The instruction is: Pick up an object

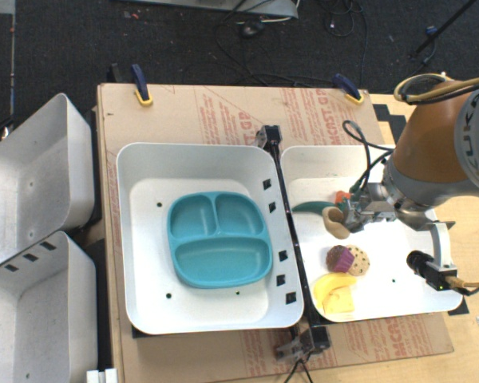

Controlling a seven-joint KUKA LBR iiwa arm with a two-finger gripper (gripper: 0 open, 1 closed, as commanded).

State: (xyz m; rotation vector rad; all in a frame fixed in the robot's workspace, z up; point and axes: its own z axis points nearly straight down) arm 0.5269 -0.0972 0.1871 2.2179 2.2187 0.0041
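Two white bins sit side by side. Nearest in the right bin lies one yellow thing. Just behind it is one round purple and tan toy. A little farther back hangs the gripper, right over one tan scoop with a dark green handle pointing left. I cannot tell if it is open or closed. The left bin holds one blue plate with three parts.
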